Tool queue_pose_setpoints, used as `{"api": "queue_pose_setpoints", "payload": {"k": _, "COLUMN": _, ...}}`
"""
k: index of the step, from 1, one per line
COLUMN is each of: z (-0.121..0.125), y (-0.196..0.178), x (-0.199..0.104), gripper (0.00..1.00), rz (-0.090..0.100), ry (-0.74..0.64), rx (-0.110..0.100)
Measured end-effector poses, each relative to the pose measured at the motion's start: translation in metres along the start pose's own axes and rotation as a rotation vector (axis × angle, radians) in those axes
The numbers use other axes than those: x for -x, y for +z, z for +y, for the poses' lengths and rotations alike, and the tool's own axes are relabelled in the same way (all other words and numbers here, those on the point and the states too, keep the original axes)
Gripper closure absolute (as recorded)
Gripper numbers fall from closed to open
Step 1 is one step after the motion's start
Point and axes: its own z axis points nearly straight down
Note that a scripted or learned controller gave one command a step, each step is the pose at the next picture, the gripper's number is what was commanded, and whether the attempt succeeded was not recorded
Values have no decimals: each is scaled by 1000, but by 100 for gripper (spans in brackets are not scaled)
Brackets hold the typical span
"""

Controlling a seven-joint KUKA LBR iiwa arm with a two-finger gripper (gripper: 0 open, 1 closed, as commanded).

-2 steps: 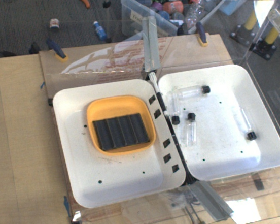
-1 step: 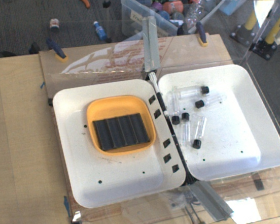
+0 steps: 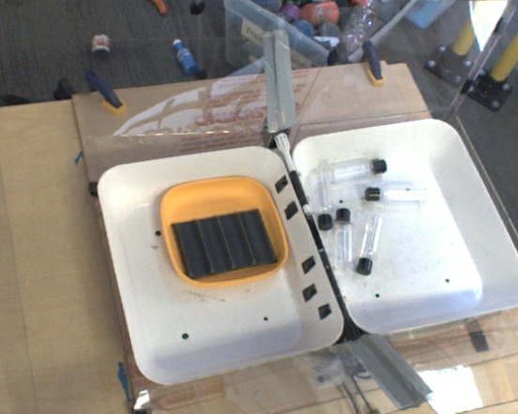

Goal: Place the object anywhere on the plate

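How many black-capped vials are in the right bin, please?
5 vials, by caps: one top, one mid-right, two near the divider, one lowest; clear tubes may hide more.

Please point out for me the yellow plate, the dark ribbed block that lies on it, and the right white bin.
yellow plate (image 3: 172, 207): camera view, on its bare upper-left rim.
dark ribbed block (image 3: 225, 244): camera view, on its middle.
right white bin (image 3: 454, 251): camera view, on its bare floor.
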Motion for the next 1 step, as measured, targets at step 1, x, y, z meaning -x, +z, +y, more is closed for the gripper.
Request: {"api": "queue_pose_setpoints", "payload": {"k": 1, "z": 1, "y": 15, "x": 5, "gripper": 100, "rz": -4, "ry": -393, "rx": 18}}
